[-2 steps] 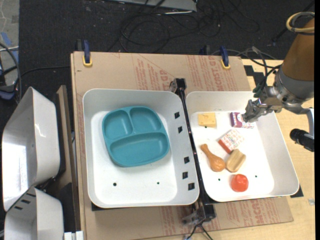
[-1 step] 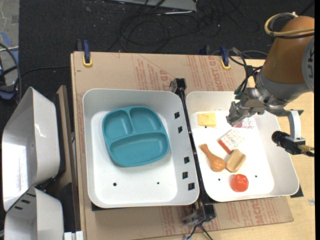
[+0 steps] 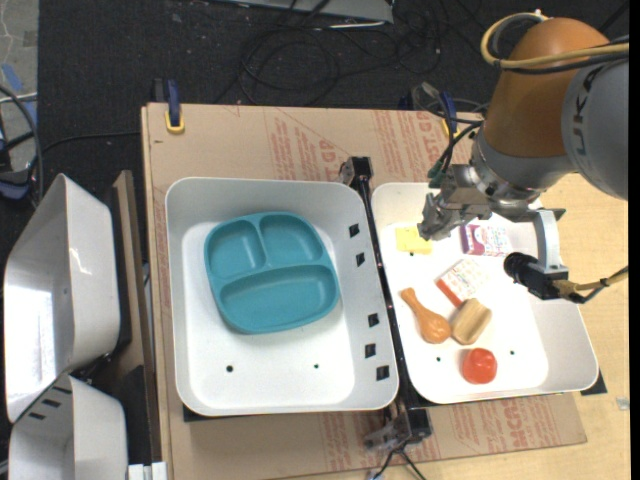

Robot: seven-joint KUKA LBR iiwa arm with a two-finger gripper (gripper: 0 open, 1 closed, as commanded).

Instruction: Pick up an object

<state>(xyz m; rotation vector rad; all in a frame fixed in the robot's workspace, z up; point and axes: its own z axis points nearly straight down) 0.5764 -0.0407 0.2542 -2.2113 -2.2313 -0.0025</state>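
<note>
- Nearest the camera in the right bin (image 3: pixel 570 368) lies a red tomato-like piece (image 3: pixel 480 365).
- Just beyond it a tan bread-roll piece (image 3: pixel 471 320) touches an orange pear-shaped toy (image 3: pixel 427 317).
- A small red-and-white box (image 3: pixel 460 281) lies beside the roll, on its far side.
- The left bin (image 3: pixel 190 298) holds a teal divided plate (image 3: pixel 270 271).
- Farther in, a yellow block (image 3: pixel 410 240) lies flat near the right bin's left wall.
- The end effector (image 3: pixel 437 230) hangs just over that block's far edge; whether its tips are apart or together I cannot tell.
- A pink-and-white packet (image 3: pixel 485 238) lies just right of it.
- The counter (image 3: pixel 290 143) is brown board.
</note>
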